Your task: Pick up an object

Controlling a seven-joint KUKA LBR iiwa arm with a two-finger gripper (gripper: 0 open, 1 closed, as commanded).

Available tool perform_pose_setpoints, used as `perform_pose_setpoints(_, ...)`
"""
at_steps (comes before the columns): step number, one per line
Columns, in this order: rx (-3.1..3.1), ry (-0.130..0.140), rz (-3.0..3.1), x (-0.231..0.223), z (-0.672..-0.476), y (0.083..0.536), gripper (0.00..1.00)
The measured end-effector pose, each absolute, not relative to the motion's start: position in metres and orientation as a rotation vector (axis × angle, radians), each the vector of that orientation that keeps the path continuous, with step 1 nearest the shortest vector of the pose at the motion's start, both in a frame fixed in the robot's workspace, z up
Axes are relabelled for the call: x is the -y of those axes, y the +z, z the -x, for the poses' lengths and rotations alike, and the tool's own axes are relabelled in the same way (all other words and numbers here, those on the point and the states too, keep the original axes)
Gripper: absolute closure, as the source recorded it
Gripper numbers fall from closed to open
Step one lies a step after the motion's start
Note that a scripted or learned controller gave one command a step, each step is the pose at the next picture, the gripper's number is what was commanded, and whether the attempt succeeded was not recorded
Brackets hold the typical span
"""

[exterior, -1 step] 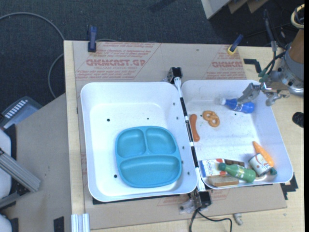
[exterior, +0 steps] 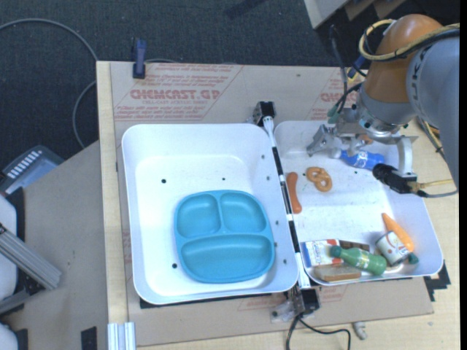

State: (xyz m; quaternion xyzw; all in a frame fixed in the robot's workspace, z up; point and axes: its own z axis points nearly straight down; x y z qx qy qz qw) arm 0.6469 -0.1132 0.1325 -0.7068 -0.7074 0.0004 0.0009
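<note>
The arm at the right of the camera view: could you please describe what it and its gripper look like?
The arm is smooth and grey, with a rounded orange band above the wrist. A yellow cable loops beside that band. The gripper is silvery metal with slim fingers, and a black part juts from its side.

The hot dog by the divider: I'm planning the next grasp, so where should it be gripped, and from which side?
Probably grip the hot dog at its middle, coming straight down from above. It lies flat and runs along the right bin's left wall, so the fingers would likely close across its narrow width. That wall sits close beside it, leaving little room for the finger on that side. The pretzel lies apart to its right.
</note>
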Motion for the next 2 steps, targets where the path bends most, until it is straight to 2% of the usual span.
perform_pose_setpoints(1,2.221,0.001,2.220,0.091,-0.623,0.084,0.00)
perform_pose_setpoints(2,2.221,-0.001,2.222,0.091,-0.623,0.095,1.00)
